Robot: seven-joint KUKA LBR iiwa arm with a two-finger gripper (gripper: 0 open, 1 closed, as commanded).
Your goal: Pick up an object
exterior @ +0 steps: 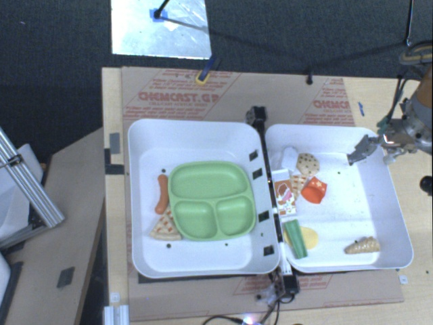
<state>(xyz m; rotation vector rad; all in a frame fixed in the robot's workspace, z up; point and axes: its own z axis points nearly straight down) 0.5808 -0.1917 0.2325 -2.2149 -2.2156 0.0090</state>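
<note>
My gripper (pixel 374 156) hovers over the far right part of the right bin (pixel 392 208), open, with nothing between its fingers. The right bin holds a speckled cookie (pixel 308 163), a red piece (pixel 313 191), a small white object (pixel 289 158), a printed packet (pixel 284 191), a green cylinder (pixel 295 239) lying over a yellow piece (pixel 310 235), and a tan cone-shaped item (pixel 362 246). The nearest of them, the cookie and the red piece, lie well to the gripper's left.
The left bin (pixel 145 154) carries a green divided plate (pixel 211 200), a sausage (pixel 162 193) and a pizza slice (pixel 166 227). A black divider with clips (pixel 265 181) separates the bins. A shiny metal sheet (pixel 161 17) lies beyond the bench.
</note>
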